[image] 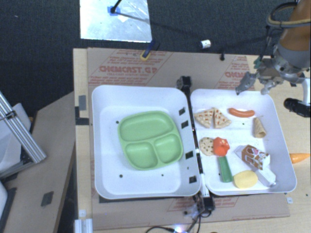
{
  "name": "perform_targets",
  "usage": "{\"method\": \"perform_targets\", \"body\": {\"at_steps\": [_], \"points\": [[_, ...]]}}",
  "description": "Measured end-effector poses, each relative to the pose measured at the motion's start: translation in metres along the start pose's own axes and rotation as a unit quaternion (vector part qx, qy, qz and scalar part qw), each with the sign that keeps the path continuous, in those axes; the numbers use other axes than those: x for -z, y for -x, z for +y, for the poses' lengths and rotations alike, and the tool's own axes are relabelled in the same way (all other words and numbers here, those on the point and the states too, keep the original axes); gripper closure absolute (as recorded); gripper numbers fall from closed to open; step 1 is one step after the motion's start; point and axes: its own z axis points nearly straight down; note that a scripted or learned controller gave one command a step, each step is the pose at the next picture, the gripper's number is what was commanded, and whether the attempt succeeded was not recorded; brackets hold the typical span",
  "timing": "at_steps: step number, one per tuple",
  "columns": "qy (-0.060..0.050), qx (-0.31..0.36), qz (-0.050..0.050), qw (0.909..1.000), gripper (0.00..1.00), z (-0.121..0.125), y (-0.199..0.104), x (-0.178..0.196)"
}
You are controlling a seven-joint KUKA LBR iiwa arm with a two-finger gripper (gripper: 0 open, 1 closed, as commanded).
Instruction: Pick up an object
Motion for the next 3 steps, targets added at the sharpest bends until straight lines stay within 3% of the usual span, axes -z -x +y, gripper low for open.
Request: {"method": "perform_targets", "body": {"at_steps": [1, 3], "points": [[0.006, 0.001, -0.001, 1.0000, 0.00, 0.002, 0.000, 0.008], [0.005, 0.000, -0.001, 1.0000, 0.00, 0.002, 0.003, -0.076]]}}
